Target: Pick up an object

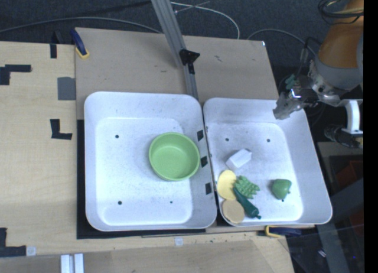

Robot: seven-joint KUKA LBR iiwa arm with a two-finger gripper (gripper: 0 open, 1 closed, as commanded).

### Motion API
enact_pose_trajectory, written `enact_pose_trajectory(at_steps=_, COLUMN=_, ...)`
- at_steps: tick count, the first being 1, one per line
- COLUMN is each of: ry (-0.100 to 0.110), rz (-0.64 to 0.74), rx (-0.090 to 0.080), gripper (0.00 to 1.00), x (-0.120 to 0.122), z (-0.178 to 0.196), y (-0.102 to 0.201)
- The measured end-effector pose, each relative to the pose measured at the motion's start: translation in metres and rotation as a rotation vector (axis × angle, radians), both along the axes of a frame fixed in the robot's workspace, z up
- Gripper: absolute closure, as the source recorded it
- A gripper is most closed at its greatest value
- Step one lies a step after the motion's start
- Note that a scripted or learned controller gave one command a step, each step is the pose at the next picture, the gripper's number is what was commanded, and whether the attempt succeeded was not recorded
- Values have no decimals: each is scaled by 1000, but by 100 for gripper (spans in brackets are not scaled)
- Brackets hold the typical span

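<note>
My gripper (284,108) hangs over the far right corner of the right bin (310,165), well above the objects, with nothing visible between its fingers. In that bin lie a white block (238,159), a yellow piece (226,184), a green leafy toy with a dark teal stem (246,193), a tan disc (234,211) and a green pepper-like toy (281,188). A green bowl (173,156) sits upright in the left bin (106,165), near its right wall.
A grey pole (171,26) slants down from the top and ends at the bins' shared far edge. Cables lie on the dark floor beyond the bench. A blue and yellow clamp (79,44) sits at the board's far left corner.
</note>
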State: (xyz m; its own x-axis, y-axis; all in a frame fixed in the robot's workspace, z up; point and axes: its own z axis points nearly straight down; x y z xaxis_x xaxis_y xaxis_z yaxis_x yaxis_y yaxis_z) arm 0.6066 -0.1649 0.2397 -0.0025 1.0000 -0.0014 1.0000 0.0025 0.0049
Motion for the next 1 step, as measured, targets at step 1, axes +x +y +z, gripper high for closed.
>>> enact_pose_trajectory(at_steps=1, ry=2, rz=-1, rx=0, gripper=100, x=1, z=35, y=0)
